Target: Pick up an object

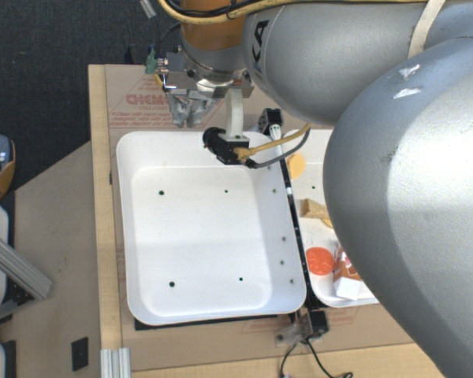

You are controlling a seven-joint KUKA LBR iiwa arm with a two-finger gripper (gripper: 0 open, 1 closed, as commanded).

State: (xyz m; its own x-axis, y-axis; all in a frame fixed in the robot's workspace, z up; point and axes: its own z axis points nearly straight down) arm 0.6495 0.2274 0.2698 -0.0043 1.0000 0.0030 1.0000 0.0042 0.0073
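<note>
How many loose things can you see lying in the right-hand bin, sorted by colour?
Partly hidden by the arm, so only what shows:
Yellow-orange round piece: 1
Tan piece: 1
Red-orange round piece: 1
White and brown packet: 1
Total: 4

Left bin (205, 235): smooth white plastic, faintly glossy. Beneath it, bench board (102, 211) looks like matt brown cardboard, red print at the far edge. Arm (394, 93) above the bin: smooth grey casing, satin sheen; orange band (213, 6) glossy. Gripper (187, 110) looks like bare metal.
</note>
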